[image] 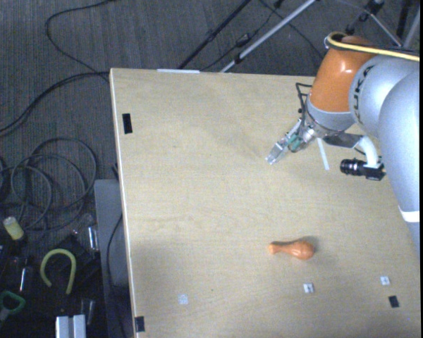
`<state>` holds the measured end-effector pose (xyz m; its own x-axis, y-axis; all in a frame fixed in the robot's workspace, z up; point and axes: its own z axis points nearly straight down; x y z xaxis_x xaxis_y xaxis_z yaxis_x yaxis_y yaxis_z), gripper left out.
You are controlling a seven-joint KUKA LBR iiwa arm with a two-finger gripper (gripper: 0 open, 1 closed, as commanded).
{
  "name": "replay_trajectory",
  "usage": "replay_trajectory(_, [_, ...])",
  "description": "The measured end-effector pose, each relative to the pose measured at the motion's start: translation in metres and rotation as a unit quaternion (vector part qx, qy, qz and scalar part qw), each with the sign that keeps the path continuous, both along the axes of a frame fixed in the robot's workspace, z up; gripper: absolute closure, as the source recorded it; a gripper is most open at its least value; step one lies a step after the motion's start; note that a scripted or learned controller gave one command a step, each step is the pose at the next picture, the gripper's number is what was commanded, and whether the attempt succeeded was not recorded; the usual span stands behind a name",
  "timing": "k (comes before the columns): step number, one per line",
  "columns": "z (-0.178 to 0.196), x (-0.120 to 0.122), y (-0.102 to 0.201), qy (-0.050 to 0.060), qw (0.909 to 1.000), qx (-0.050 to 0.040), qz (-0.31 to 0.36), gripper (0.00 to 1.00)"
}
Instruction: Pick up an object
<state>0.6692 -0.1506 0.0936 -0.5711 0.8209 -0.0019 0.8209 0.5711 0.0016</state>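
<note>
A small orange pear-shaped object lies on its side on the tan bench top, toward the front right, with its narrow end pointing left. My gripper hangs over the bench's right-centre, tilted down and to the left. It is well behind the orange object and apart from it. Nothing shows at its tip. The grey arm with its orange band comes in from the upper right.
Small black and white markers dot the bench near its front edge, and a black one sits at the left rim. Beyond the bench's left edge lie cables and tools on the dark floor. Tripod legs stand behind.
</note>
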Motion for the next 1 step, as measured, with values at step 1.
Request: replay_trajectory(1, [0.1453, -0.0597, 0.0089, 0.001, 1.0, 0.0006, 0.01, 1.0])
